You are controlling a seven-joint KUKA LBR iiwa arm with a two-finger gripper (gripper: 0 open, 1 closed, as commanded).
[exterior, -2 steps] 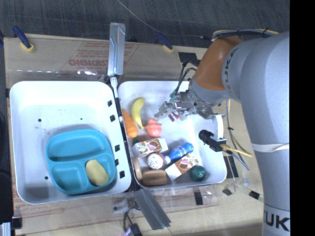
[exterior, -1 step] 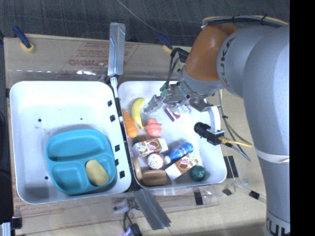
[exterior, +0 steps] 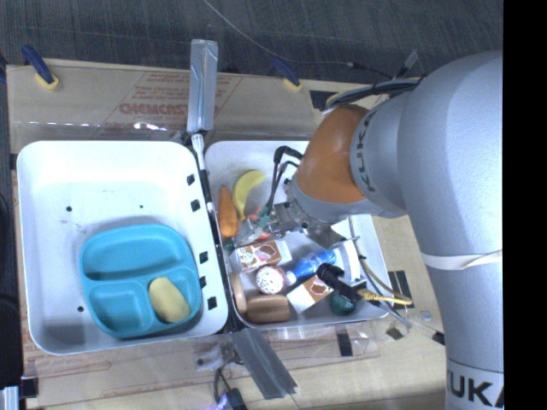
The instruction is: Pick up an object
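A smooth yellow potato (exterior: 169,300) sits at five o'clock in the glossy blue tray (exterior: 128,254); the gripper (exterior: 272,222) is perhaps hidden, grip unclear.

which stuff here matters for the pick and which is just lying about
In play: gripper, low in the right bin among the carrot, banana, small cartons and bread roll.

Lying about: left bin, blue tray, potato, blue clamps.

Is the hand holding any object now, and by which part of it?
It cannot be told. The hand is low in the right bin, among the toy foods beside the carrot, hidden by the wrist.
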